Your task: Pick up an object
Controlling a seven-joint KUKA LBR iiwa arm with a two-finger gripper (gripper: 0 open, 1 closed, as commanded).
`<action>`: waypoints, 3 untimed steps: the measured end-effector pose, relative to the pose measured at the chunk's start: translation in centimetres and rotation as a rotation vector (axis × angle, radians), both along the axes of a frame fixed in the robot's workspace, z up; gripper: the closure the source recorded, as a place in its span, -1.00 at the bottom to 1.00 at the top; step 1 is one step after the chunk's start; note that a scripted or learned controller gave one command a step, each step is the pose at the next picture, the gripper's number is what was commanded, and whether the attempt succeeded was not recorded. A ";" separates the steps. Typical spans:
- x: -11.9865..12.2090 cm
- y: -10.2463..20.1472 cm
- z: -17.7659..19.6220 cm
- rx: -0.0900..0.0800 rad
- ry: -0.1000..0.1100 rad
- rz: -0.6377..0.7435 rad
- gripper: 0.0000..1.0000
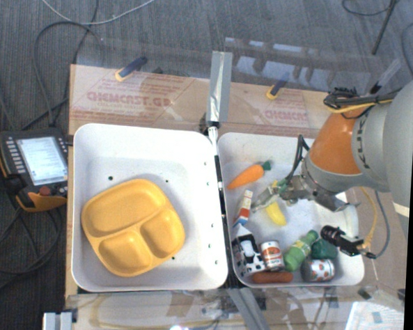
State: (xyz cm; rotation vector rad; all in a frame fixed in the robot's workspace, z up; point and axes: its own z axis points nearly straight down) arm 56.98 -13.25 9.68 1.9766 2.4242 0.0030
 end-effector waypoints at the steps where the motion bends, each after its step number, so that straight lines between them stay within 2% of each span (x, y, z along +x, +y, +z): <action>1: -2.5 -5.8 10.0 0.004 0.013 -0.083 -1.00; 2: -1.2 -3.5 -0.3 0.009 0.014 -0.148 -1.00; 3: 0.0 -0.7 2.0 0.008 0.014 -0.229 -1.00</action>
